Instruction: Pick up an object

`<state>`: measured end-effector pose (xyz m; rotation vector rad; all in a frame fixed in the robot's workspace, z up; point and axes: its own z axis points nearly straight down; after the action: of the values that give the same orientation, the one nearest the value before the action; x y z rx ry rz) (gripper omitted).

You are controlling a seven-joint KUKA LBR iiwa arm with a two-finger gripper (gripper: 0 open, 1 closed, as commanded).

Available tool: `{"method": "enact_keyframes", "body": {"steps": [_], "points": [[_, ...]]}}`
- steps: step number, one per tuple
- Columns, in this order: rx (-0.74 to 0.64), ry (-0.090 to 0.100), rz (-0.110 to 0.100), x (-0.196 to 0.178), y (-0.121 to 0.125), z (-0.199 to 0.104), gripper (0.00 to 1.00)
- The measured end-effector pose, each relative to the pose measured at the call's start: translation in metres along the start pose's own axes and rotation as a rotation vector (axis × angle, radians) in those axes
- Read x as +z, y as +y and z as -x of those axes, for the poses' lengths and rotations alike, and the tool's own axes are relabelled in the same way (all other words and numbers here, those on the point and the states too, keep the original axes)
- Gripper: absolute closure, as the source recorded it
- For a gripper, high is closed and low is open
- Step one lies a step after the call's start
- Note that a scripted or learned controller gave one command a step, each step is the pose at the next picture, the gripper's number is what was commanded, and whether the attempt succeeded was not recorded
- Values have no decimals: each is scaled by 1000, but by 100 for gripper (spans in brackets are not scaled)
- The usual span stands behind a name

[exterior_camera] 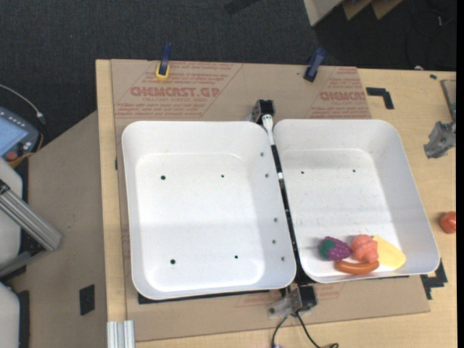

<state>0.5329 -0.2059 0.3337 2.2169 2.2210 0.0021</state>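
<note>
Toys sit bunched in the near right corner of the right bin (341,143), close to its front rim. Nearest the rim lies an orange sausage (357,267), its long axis running left to right along the front edge with a slight curve. Just behind it, in a row from left to right, are a purple grape bunch (334,248), a red-orange lumpy toy (365,247) and a yellow piece (390,254) with its narrower end toward the right wall. All four touch or nearly touch one another. Behind the cluster the bin floor is bare white, giving open room from the back and the left. Beside it, the left bin (196,209) shares the middle divider. At the right edge a grey metal part (439,139) shows over the bench (217,85); whether it is the tool, and how its fingers stand, cannot be told.
</note>
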Motion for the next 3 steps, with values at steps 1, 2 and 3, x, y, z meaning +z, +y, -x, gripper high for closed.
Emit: {"method": "enact_keyframes", "body": {"steps": [1, 2, 3], "points": [[2, -1, 1, -3, -2, 18, 100], [0, -1, 1, -21, -8, -11, 100], [4, 2, -8, 25, -21, 20, 100]]}}
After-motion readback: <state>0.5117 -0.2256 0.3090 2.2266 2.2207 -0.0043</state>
